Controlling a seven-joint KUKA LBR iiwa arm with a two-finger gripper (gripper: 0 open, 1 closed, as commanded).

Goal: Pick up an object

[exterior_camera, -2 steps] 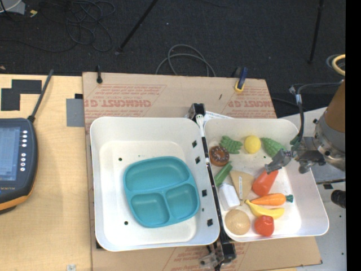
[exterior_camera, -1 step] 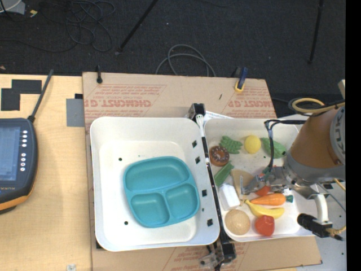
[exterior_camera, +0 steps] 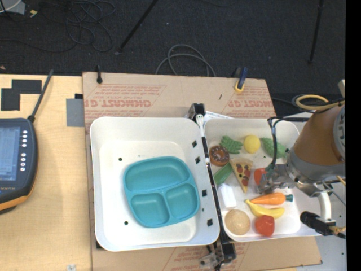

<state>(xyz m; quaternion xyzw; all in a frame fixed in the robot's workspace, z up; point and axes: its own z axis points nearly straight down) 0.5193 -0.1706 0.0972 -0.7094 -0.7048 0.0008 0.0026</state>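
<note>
While the arm (exterior_camera: 318,143) leans in from the right over the right bin (exterior_camera: 293,130), we find the tool (exterior_camera: 274,178) low among the toy food, and right under it lies the carrot (exterior_camera: 268,199). That carrot sits just below and a touch left of the tool, close enough to be nearly touching, though we can't say it is between anything. Its long axis runs almost level across the bin, orange tip pointing left toward the divider, green top (exterior_camera: 289,197) pointing right toward the arm. Whether the tool is apart or together, we cannot tell; it's dark and tangled there. Just beneath the carrot curves the banana (exterior_camera: 267,210), nearly parallel, with the tomato (exterior_camera: 264,225) below that. We judge that a short drop toward the near side, closing across the carrot's width, is what the pick calls for, and the banana crowding alongside could get nudged.
</note>
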